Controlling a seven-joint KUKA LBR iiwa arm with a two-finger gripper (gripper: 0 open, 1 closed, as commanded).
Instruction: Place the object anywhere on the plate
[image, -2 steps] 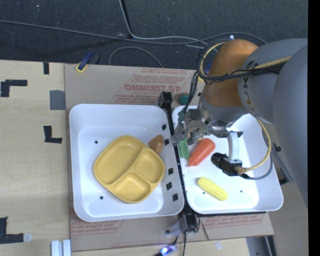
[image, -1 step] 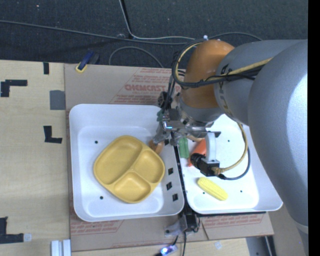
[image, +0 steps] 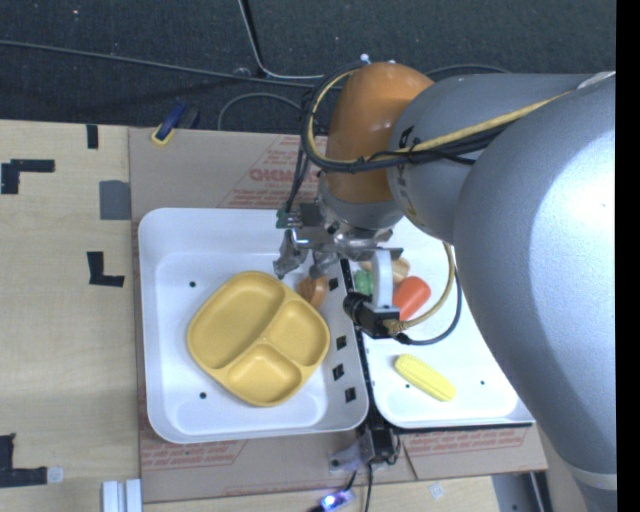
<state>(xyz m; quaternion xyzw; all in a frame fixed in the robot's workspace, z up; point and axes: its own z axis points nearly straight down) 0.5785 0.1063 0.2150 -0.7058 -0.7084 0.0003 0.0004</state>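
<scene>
Standing by the worktop (image: 60, 300) w/ two white bins on it: the left bin (image: 165, 330) has a yellow plate (image: 258, 338), three compartments, sitting a bit skewed. The jaws (image: 305, 262) hang just above the plate's upper right rim, near the divider between the bins. There's a small brownish object (image: 316, 290) right under the tips, touching or just off the plate's edge, can't say which, and can't say whether it's pinched or just lying there. Whether the jaws are spread or clenched I can't tell either; too much dark hardware and cable in the way. Right bin (image: 470, 385) has what looks like a yellow corn cob (image: 425, 377), plus an orange-red piece (image: 411, 293) and something green (image: 364, 281), prob. toy food, half hidden under the wrist. If the brown bit is the task's thing, I'd guess it's light, stiff plastic, smooth and roundish, so apt to squirt out of a pinch or roll once let go. Best taken across its middle, narrow way. Drop it low, over one of the plate's wells, so the raised rims stop it rolling off. Plate itself looks light, could shift if nudged.
</scene>
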